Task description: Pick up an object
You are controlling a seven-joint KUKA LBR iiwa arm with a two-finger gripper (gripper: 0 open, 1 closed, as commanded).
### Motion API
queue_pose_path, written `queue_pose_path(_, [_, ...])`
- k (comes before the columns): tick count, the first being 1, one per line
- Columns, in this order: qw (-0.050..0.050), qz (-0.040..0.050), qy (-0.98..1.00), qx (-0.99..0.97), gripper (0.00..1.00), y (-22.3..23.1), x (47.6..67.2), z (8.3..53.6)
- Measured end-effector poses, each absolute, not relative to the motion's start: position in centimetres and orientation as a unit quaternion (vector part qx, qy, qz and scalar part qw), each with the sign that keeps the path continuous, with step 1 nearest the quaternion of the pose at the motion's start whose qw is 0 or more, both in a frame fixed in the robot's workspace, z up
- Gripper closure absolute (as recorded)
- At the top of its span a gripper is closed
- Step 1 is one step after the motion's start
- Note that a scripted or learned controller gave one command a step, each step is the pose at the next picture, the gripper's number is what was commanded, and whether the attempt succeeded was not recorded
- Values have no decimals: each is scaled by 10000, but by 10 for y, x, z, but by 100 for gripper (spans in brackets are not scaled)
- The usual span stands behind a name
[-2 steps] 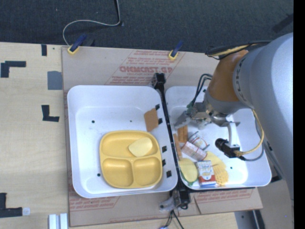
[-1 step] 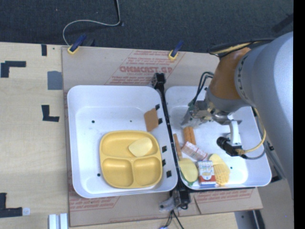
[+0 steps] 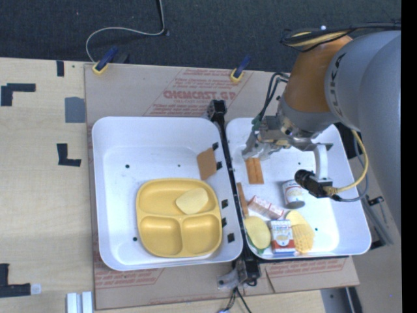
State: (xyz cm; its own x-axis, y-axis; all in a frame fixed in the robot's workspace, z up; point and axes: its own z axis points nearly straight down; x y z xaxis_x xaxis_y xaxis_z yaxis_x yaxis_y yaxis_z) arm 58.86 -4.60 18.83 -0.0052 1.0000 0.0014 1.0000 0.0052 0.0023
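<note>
The claw (image 3: 260, 143) is lowered into the far left part of the right bin (image 3: 339, 240), just above a small brown block (image 3: 254, 171) that lies near the divider; how far it is opened cannot be told, and nothing is seen held in it. This block seems to be chosen because it lies apart from the others, so it can be reached freely. The remaining things are crowded at the near side: a small can (image 3: 292, 193), a red and white packet (image 3: 264, 207), a green and yellow piece (image 3: 257, 231) and a corn cob (image 3: 301, 233). In the left bin (image 3: 111, 149) a yellow divided tray (image 3: 177, 216) is placed, and a brown card (image 3: 207, 164) leans close to the divider.
</note>
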Motion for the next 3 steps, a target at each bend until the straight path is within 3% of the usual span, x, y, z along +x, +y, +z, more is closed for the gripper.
queue_pose_path(2, [-24, -17, 7085, 7057, 100, 40, 502, 225])
queue_pose_path(3, [-7, -6, 7078, 7065, 100, 35, 517, 241])
